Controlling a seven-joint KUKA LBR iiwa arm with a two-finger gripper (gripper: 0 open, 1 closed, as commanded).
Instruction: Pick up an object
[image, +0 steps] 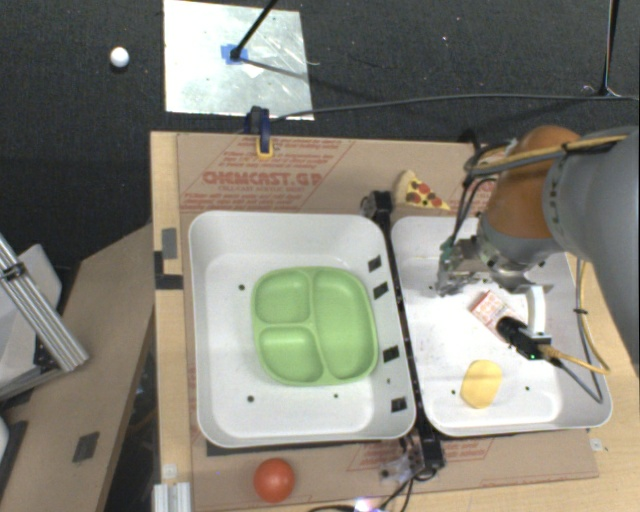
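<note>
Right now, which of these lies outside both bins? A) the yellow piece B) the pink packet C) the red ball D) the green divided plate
C: the red ball sits on the cardboard in front of the bins; the green plate, yellow piece and pink packet each lie inside a bin.

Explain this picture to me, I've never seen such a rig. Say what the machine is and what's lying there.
One camera above the bench looks down at a slant. The grey arm reaching in from the right is a robot; its gripper is low over the right bin, which holds a yellow piece and a small pink packet. The left bin holds a green divided plate. A toy pizza slice and a red ball lie outside the bins. I see nothing held.
</note>
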